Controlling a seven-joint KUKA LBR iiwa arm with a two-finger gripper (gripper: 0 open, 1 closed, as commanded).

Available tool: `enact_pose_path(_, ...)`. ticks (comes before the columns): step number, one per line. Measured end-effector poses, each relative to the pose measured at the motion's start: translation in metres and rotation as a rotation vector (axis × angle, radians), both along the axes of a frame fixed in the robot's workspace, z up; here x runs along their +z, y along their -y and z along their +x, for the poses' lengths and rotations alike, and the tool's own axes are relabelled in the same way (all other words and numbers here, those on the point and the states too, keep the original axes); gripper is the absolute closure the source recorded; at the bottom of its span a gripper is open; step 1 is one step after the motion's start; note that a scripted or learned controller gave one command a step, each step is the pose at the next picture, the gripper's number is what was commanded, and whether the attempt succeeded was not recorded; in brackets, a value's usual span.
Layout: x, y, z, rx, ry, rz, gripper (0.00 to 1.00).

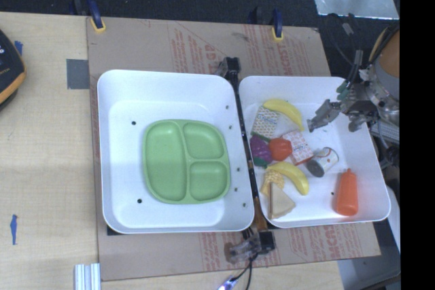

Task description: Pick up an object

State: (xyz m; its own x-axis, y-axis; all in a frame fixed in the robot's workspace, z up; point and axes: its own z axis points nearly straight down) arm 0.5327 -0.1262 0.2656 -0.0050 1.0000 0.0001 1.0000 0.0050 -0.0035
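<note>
several toys lay crowded in the right bin (380,207), the orange bottle (346,192) standing apart near its right wall. the end effector (338,116) hovered spread and empty above the bin's upper right; a straight descent onto that isolated bottle looked safest.

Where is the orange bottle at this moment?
The orange bottle lies in the right bin, near its front right corner, apart from the other toys; the lower banana is its nearest neighbour on the left.
</note>
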Motion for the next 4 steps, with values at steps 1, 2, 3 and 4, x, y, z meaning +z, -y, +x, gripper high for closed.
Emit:
enact_pose_path(1,-0.081,0.054,0.021,-0.001,-0.001,-0.002,0.0)
enact_pose_path(2,-0.17,0.07,-0.001,0.0,0.006,-0.001,0.0)
enact_pose_path(3,-0.084,0.059,0.078,-0.001,0.004,-0.001,0.0)
enact_pose_path(4,-0.17,0.013,0.118,-0.001,0.007,-0.002,0.0)
